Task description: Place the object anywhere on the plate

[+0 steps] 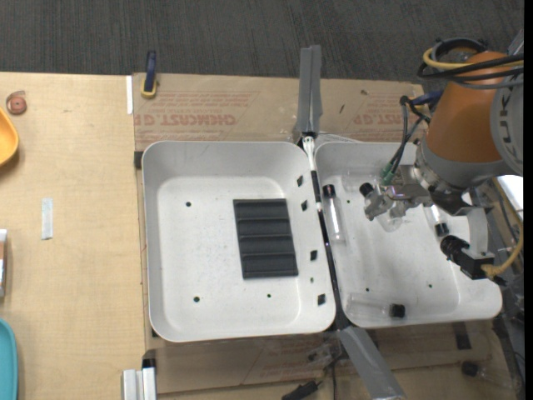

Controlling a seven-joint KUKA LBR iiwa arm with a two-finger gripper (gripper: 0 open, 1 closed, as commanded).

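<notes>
A black ribbed rectangular plate (265, 238) lies flat in the middle of the left white bin (166, 190). My gripper (385, 207) hangs low over the upper left part of the right white bin (466, 302), well to the right of the plate. A small black object (397, 311) rests near the right bin's front wall, below the gripper and apart from it. Another small dark piece (328, 192) sits by that bin's left wall, above a pale clear strip (335, 223). I see nothing clearly held at the gripper's tip.
A grey metal bar (310, 98) runs down to the seam between the bins. Cardboard (208, 115) lies behind them, with a blue clamp (150, 72) on its edge. A yellow item (5, 140) and a teal item (5, 361) sit at the bench's left edge.
</notes>
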